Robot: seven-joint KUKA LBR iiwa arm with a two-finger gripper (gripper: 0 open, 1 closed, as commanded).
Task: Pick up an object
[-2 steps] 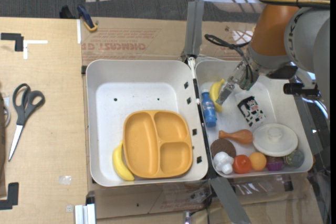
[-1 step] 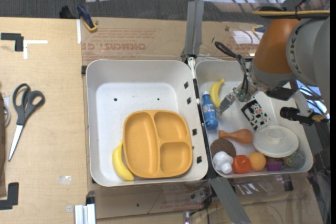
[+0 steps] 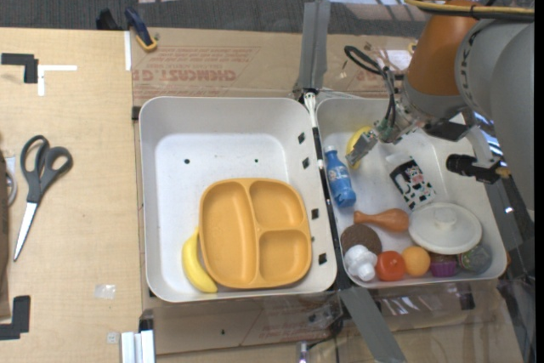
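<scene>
Camera view, looking down at a slant.

Surroundings: scissors (image 3: 36,183) with grey handles lie on the counter (image 3: 68,268), well left of both bins. A blue-and-yellow clip (image 3: 140,28) sits at the counter's far edge. Brown cardboard (image 3: 212,64) lies flat behind the bins. Dark ribbed flooring runs across the top.

Arm: grey, orange band (image 3: 438,55) above the wrist, reaching in from the right over the right bin's far part. The hand (image 3: 364,146) is low, just beside the blue bottle's cap; whether its fingers are wide or narrow, I cannot tell. A yellow object (image 3: 359,135) shows at the hand; held or not is unclear.

Left bin (image 3: 170,132): a yellow-orange divided plate (image 3: 255,231) with three compartments; a banana (image 3: 195,266) at its near-left edge, partly under it.

Right bin (image 3: 340,110): blue bottle (image 3: 341,179) along the left wall; black-and-white patterned carton (image 3: 412,183); orange drumstick-shaped toy (image 3: 384,220); white round lid (image 3: 444,228); brown round item (image 3: 360,237); white small item (image 3: 360,261); red ball (image 3: 391,265); orange ball (image 3: 416,260); purple item (image 3: 444,269); grey-green item (image 3: 476,258). These crowd the near end, touching or just beside one another.
</scene>
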